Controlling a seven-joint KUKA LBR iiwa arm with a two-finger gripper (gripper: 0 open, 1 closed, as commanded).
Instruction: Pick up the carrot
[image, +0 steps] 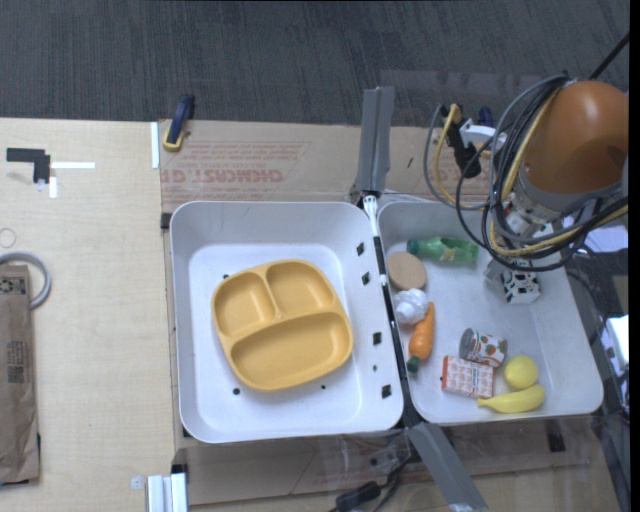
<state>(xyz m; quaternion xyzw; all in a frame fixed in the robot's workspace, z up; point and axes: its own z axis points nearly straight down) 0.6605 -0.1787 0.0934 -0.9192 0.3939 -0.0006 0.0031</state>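
The carrot (423, 334) is small and orange with a green tip. It lies near the left wall of the right bin (580, 330), slightly tilted, with its green end toward the front. The gripper (518, 282) hangs below the arm's orange band (580, 125) over the back right part of that bin. It is well to the right of the carrot and farther back, and cables partly cover it. Nothing of the carrot is near it.
Around the carrot lie a white garlic-like lump (408, 306), a brown disc (406, 270), a green object (440, 249), a small can (485, 347), a red box (467, 377), a lemon (520, 372) and a banana (512, 400). A yellow divided plate (283, 322) sits in the left bin (190, 330).
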